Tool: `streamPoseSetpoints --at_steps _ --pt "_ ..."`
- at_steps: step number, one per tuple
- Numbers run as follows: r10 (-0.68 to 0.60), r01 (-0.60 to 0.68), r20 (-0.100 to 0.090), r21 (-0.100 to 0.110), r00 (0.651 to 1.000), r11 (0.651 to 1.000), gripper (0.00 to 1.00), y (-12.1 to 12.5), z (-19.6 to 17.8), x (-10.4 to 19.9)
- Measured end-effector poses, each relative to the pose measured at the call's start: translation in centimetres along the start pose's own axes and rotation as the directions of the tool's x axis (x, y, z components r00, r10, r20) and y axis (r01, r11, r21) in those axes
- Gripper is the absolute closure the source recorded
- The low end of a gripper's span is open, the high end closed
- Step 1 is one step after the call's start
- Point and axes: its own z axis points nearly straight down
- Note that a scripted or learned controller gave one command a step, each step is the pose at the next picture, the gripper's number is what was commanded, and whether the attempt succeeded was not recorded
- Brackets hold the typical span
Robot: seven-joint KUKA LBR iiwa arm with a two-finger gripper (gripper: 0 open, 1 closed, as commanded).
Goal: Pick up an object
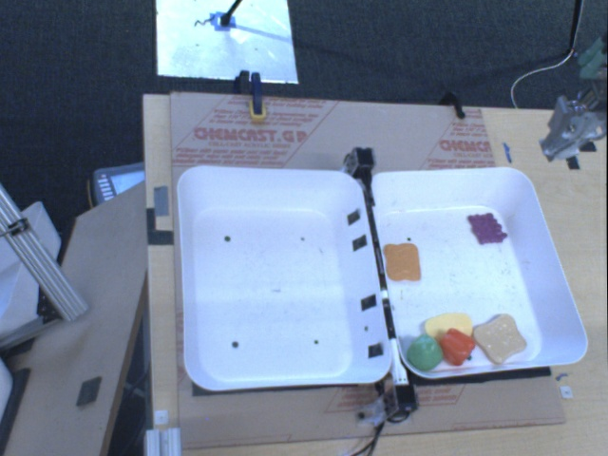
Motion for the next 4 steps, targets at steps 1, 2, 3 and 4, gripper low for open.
streamPoseSetpoints --at_steps 1,2,3,4 --pt "-0.004 0.004 -0.002 0.009 1.000 1.000 1.00 0.4 9.5 -1.2" --pt "-0.012 0.012 -0.002 -0.006 1.000 1.000 1.00 1.0 1.3 2.4" --pt "-0.014 0.014 -0.004 -0.001 1.000 1.000 1.00 -2.3 -0.2 6.8" --pt "-0.002 0.002 0.000 -0.001 1.000 1.000 1.00 -1.2 0.0 -1.0"
